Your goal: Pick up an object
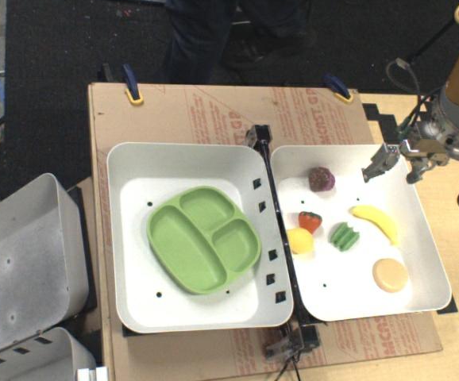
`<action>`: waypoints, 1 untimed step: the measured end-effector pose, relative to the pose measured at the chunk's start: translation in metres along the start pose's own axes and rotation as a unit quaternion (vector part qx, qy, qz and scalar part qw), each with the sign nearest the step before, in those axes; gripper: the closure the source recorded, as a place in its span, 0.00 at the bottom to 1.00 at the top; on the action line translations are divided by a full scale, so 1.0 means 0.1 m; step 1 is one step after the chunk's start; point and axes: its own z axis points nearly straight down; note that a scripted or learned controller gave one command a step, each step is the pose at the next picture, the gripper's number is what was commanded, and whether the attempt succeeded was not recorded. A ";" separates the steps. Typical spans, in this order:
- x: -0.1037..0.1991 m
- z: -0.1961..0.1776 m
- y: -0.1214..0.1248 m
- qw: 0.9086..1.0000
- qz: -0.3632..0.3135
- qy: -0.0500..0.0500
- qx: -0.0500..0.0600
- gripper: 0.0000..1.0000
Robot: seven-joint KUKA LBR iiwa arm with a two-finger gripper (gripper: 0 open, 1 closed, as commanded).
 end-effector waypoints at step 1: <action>0.01 -0.06 0.02 1.000 -0.001 -0.001 -0.006 0.00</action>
